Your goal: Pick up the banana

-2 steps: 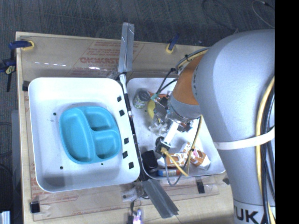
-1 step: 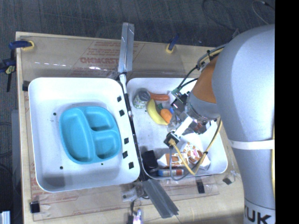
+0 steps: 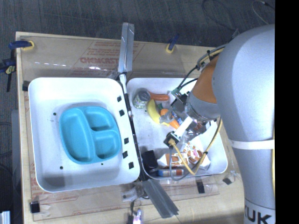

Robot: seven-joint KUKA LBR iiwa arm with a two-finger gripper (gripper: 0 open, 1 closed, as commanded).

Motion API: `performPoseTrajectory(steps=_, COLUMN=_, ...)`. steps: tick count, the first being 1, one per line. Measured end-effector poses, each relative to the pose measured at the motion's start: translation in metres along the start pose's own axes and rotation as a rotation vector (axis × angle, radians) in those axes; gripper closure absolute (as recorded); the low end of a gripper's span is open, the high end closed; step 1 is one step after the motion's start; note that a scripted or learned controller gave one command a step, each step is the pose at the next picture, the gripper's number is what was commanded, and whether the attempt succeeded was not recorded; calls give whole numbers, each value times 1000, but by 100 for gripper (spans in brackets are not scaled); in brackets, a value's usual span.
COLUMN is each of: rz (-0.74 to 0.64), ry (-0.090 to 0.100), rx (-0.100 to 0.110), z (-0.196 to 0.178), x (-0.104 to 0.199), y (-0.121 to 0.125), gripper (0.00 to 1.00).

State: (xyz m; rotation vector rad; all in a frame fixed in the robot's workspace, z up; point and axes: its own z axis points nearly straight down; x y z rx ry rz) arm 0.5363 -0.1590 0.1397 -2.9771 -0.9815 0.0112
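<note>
Curved yellow banana [image 3: 153,111] lying on floor of right shallow white bin [image 3: 140,148], upper part, not yet lifted. Looks whole, one end beside small round metal can [image 3: 141,98], other end against orange and red clutter [image 3: 167,117]. Two-finger gripper [image 3: 174,107] down in same bin just right of banana, near but no visible grasp; open or clenched: cannot tell. Pick not done. Left white bin [image 3: 37,125] holding blue compartment tray [image 3: 88,134], irrelevant here

The arm [image 3: 254,125] bears the letters "UK" at its base
</note>
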Motion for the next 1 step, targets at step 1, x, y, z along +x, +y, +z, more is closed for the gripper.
performPoseTrajectory(steps=1, rz=-247, ry=-2, rx=1, z=52, x=57, y=-20, gripper=0)
